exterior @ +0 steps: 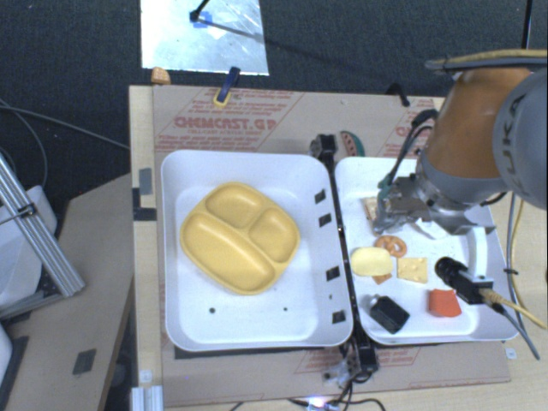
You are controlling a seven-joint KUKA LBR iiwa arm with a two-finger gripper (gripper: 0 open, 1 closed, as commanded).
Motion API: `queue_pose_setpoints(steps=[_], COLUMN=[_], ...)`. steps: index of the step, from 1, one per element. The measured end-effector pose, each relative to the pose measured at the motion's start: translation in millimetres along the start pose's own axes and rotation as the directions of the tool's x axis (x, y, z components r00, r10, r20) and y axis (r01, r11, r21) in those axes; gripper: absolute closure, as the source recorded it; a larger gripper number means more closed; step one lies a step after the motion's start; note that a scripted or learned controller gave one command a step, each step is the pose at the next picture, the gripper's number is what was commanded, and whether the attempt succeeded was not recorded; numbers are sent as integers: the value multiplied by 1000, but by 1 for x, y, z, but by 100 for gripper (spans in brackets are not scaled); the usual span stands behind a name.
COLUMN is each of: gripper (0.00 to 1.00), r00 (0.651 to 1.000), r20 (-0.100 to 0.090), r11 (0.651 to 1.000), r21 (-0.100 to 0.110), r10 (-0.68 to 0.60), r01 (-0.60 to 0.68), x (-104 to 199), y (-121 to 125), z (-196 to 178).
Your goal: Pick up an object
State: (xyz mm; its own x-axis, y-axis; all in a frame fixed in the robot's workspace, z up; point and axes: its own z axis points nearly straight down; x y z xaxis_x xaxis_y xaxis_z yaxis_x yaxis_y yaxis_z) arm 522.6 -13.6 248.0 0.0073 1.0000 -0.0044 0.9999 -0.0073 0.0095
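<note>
My gripper [385,220] hangs low over the right bin [360,178], near its left-middle. Just below its tip lies a small orange pretzel ring [395,246]. A pale yellow rounded piece [370,261] sits left of the ring and a flat yellow cheese-like slice [413,269] sits right of it. A tan piece [370,207] peeks out beside the gripper on its left, partly hidden. Nearer the front edge lie a red block [443,303] and a black block [388,312]. I see nothing held at the gripper's tip.
The left bin [184,315] holds a yellow divided plate [239,237]. A black divider with clips [336,238] runs between the bins. The grey and orange arm [479,135] covers the right bin's far right part.
</note>
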Motion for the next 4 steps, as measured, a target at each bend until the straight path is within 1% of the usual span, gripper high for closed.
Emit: queue_pose_setpoints(steps=[1, 2, 3, 4], gripper=[100, 100, 100, 100], r00=[1000, 1000, 1000, 1000], r20=[-8, -5, -7, -7], r11=[1000, 1000, 1000, 1000], r21=[9, -7, 8, 4], r10=[-20, -10, -16, -14], r01=[20, 10, 16, 14], x=[95, 55, 102, 120], y=[-15, 11, -24, -34], z=[17, -99, -86, -119])
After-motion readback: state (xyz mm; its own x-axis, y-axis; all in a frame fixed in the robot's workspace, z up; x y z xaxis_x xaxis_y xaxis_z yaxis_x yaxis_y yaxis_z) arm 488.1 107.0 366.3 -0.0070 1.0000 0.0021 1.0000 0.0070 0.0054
